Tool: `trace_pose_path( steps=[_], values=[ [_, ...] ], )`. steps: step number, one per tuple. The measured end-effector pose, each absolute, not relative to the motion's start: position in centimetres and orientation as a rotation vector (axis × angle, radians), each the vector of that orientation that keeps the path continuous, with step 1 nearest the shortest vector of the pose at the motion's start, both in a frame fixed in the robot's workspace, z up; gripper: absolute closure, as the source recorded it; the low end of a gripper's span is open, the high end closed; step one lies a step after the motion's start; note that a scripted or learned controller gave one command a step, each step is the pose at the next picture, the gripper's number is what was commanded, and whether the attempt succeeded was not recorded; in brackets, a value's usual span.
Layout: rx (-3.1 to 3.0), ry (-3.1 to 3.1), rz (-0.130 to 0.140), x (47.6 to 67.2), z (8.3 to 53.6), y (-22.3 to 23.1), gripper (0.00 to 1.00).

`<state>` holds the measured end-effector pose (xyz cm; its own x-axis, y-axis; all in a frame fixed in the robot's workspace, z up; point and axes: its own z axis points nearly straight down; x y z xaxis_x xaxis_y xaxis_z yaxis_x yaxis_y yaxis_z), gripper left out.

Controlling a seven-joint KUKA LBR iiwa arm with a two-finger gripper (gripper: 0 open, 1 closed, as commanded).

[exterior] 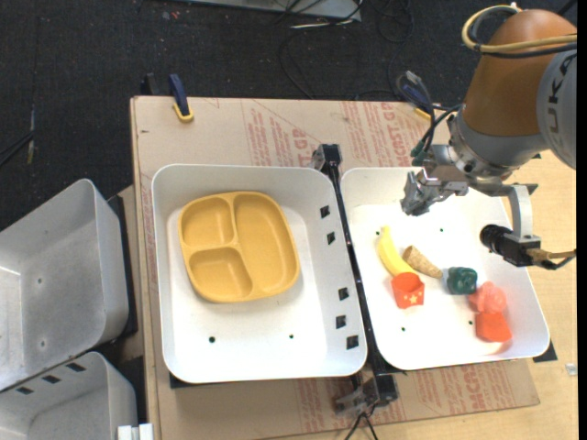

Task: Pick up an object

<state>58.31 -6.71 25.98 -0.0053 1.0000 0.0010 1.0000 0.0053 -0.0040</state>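
Hovering hand (pixel 420 193) — grip state unreadable — above right bin (pixel 523 342), banana (pixel 392 252) just below it.

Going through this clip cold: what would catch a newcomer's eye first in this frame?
Probably the yellow divided plate, lying alone in the left bin. Next, the cluster of toy food in the right bin: a banana, a tan cone, a red-orange piece, a teal piece and pink and orange pieces. The gripper hangs above that bin's upper part, apart from the toys.
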Motion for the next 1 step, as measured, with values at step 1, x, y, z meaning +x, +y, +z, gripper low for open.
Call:
trace_pose_path(
  steps=[1],
  values=[
    [-2.212, -2.226, 0.002, 56.46, 26.14, -1.48, 1.00]
  ],
)
